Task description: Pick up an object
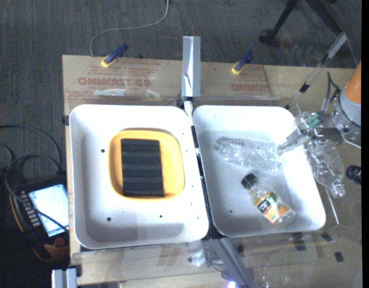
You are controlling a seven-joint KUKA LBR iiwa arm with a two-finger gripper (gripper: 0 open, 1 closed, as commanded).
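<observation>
The right bin (232, 218) holds a small bottle (268, 203) with a black cap and an orange label, lying near its front right. A crumpled clear plastic bottle (247, 152) lies across the bin's middle. Another crumpled clear plastic piece (327, 167) hangs over the bin's right rim. My gripper (304, 131) is at the bin's upper right corner, just above that rim, close to both clear pieces. Clear plastic glints around it and blurs its outline. The left bin (88, 179) holds a yellow tray-like object (147, 164) with a black ridged insert.
The arm's orange band (357, 86) enters at the right edge. A metal post (191, 65) stands behind the seam between the bins. Two clamps (114, 54) (242, 62) sit on the board behind. A cable and a device (43, 206) lie on the floor at left.
</observation>
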